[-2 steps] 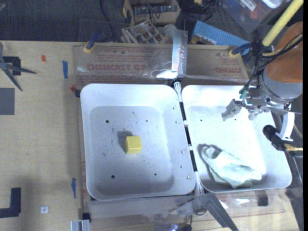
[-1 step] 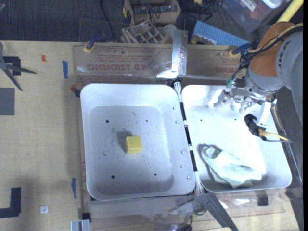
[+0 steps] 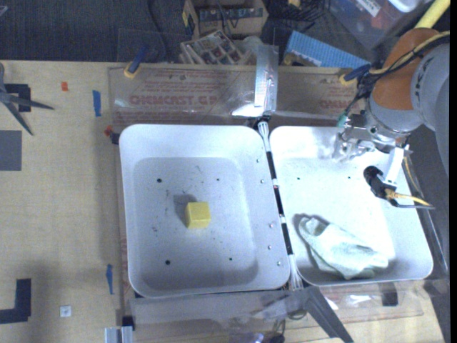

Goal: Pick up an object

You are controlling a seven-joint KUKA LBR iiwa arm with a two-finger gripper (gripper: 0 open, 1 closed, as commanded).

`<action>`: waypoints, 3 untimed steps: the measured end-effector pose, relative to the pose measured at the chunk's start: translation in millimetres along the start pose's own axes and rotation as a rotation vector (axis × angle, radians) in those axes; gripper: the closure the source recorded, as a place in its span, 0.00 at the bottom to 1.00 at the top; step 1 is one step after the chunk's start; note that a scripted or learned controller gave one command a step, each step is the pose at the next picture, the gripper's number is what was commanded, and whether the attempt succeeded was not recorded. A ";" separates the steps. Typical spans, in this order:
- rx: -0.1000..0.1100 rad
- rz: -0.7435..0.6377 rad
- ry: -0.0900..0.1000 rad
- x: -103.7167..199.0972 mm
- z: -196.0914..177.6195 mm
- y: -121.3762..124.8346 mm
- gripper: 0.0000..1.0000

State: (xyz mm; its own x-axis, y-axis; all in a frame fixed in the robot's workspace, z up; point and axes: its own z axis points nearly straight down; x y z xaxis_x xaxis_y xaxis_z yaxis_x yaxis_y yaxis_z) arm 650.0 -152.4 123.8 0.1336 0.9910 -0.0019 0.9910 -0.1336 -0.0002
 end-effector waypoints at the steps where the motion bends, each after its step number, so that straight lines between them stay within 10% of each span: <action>1: 0.002 0.394 0.001 2.8 -64.9 14.2 1.00; 3: 0.009 1.184 -0.001 -68.3 -50.3 -35.1 1.00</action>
State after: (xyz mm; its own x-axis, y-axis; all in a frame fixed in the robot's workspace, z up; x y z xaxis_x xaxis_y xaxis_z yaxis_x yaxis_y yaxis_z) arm 606.1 -215.2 174.3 0.9683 0.2496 -0.0065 0.2496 -0.9683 -0.0050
